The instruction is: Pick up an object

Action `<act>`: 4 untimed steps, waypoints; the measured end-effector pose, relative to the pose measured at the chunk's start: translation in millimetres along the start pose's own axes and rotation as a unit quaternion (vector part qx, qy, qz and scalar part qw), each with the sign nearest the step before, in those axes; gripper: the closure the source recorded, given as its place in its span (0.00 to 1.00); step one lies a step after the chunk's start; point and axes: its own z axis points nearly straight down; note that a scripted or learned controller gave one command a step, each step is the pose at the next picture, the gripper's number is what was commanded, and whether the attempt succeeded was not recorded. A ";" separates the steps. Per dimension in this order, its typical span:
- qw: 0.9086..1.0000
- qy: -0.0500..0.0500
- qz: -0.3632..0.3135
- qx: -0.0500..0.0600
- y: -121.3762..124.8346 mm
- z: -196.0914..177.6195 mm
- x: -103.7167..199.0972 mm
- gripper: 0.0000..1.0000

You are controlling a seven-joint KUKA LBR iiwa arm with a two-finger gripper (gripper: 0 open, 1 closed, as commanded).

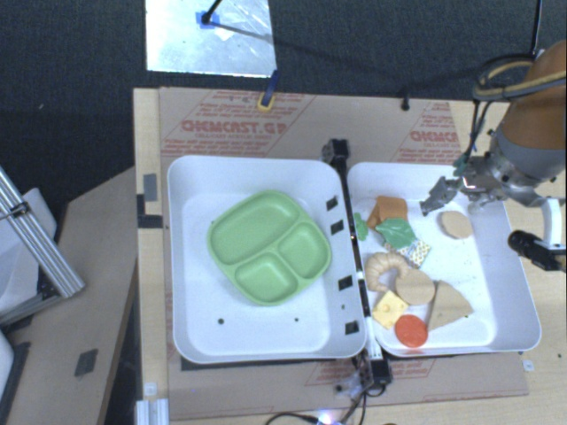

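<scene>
Object nearest: a pale tan oval piece (457,225) lies just below the claw (452,191), flat on the floor of the right bin (505,304), apart from the rest.
Claw: hovers over the right bin's upper part; its grey fingers look spread, nothing between them, though how wide is hard to read at this slant.
Further out: left and lower, a crowded heap: orange block (388,209), green scrap (396,233), croissant (383,268), round biscuit (414,286), yellow cheese cube (389,309), red disc (410,330), tan wedge (450,305).
Farthest: green divided plate (268,246) in the left bin (190,264), across the black hinge divider.
Risk: the oval is thin and low; fingers could close above it or skate it away. In the heap, a finger likely lands on a neighbour.
Room: open bin floor surrounds the oval; the bin's far wall and right rim sit near the claw, limiting sideways travel over the desk (221,118).
</scene>
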 end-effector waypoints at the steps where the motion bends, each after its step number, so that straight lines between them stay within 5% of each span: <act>1: 1.000 0.000 0.000 -0.001 9.2 57.4 -0.2 0.00; 3: 1.000 0.001 0.001 -0.005 16.7 121.8 3.0 0.00; 4: 1.000 -0.001 0.001 -0.011 19.7 108.2 2.5 1.00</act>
